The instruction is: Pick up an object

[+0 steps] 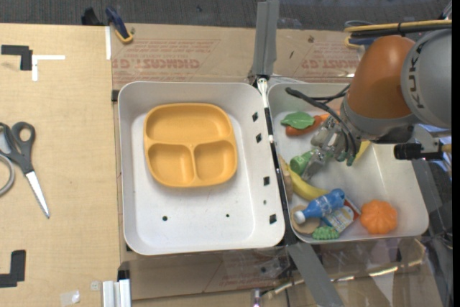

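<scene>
A small green and grey object [303, 162] is lying in the right bin [402, 187], just left of the tool [332, 147] and touching its tip. I cannot tell whether it is gripping anything. A yellow banana [302, 185] is sitting just near of the green piece, with a blue bottle [322, 206] and orange ball [378, 216] nearer still.

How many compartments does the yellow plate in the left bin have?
3: one long compartment across the far side of the yellow plate, and two near ones, left and right.
</scene>
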### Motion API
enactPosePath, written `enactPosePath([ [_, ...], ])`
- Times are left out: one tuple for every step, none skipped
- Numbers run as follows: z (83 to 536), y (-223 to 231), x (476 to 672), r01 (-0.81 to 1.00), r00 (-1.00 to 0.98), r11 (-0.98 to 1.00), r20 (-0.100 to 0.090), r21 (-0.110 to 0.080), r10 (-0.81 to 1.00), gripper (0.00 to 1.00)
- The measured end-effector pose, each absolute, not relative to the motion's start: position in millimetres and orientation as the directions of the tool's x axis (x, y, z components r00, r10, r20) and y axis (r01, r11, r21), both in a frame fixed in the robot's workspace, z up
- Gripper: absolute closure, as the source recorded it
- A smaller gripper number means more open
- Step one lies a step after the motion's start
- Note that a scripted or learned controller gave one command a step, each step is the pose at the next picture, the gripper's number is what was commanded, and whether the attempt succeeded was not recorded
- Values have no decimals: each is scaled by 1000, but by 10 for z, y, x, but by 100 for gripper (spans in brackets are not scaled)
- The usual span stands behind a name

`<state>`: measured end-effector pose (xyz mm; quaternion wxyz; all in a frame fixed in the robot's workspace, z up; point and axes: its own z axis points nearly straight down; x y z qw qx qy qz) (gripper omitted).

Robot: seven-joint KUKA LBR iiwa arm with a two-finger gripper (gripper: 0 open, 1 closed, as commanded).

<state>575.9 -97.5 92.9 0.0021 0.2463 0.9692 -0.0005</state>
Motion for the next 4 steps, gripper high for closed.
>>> enactPosePath([
  [934,-1276,6429,681,-732,732,-4,1,681,0],
  [924,-977,6180,794,-608,608,-2,0,794,0],
  [1019,-975,6188,792,-611,611,-5,-1,792,100],
  [2145,-293,6408,801,-599,599,-3,1,801,100],
])
